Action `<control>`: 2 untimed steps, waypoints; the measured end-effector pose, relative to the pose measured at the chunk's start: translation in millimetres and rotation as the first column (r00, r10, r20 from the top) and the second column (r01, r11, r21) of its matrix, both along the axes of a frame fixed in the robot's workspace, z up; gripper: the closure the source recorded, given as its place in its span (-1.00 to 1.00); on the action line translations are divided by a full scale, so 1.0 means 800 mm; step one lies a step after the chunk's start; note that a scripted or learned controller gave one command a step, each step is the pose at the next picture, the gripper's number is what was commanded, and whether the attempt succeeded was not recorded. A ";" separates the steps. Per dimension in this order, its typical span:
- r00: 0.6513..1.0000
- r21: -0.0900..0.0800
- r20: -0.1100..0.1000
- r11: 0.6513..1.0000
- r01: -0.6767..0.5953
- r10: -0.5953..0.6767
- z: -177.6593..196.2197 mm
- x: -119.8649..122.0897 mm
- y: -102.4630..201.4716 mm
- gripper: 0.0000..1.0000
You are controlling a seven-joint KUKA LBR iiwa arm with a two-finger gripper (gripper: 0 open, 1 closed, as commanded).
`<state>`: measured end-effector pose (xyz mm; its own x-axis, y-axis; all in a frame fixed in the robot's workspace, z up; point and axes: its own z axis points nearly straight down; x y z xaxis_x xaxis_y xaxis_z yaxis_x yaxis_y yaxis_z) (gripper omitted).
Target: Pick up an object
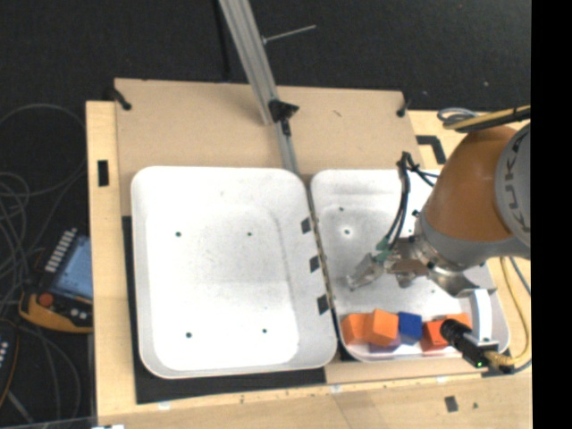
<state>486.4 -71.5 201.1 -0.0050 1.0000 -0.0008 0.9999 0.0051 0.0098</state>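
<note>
**benchwatcher:** ok so where's the arm at in this one? I see the gripper (371, 271) hanging over the right bin (357, 206), roughly mid-bin, a bit toward the divider side. The big orange band (465, 195) above the wrist is covering most of that bin's right half.

**kuka_tinkerer:** yep, same read. The metal fingers (360, 275) point left and slightly down in the shot. They look a little apart to me, with nothing between them, but honestly the shiny grey on the white bin floor makes that hard to call, so take it as a maybe.

**benchwatcher:** and the stuff to pick?

**kuka_tinkerer:** all bunched along the near edge of the right bin. From the left: an orange block (371, 327), a blue block (409, 326) just beside it, then another orange piece (436, 332) further right, partly hidden behind a black part (465, 340) of the arm's gear. There's something purplish under the first orange block too, can't tell what it is.

**benchwatcher:** so gripper isn't touching any of them?

**kuka_tinkerer:** nope, the blocks sit nearer the camera than the fingertips, with bare bin floor between.

**benchwatcher:** left bin (223, 266)?

**kuka_tinkerer:** just white floor with a few dark specks. A grey metal rail (255, 47) runs from the top of the frame down to where the two bins meet, and a handheld controller (63, 280) with cables lies on the floor at left.
</note>
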 end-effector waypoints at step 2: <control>1.000 0.002 -0.006 1.000 -0.003 0.003 -0.003 0.062 0.110 -1.00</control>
